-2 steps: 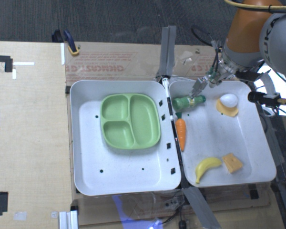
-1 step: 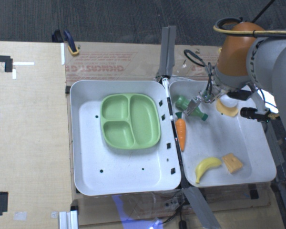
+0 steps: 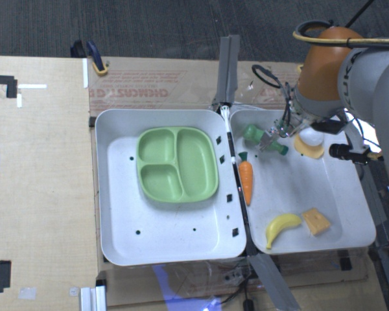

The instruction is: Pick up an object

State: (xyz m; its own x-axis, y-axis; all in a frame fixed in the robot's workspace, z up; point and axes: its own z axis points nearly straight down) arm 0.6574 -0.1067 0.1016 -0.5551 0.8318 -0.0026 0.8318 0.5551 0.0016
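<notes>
End effector over green object; grip state and object's axis unclear.

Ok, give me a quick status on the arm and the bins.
Gripper low in right bin, at green object; grasp unconfirmed. Carrot, banana lie apart. Green plate in left bin.

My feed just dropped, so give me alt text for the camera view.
The gripper is low in the right bin, beside a green toy. That bin also holds a carrot, a banana and a bread piece; the left bin holds a green divided plate.
</notes>
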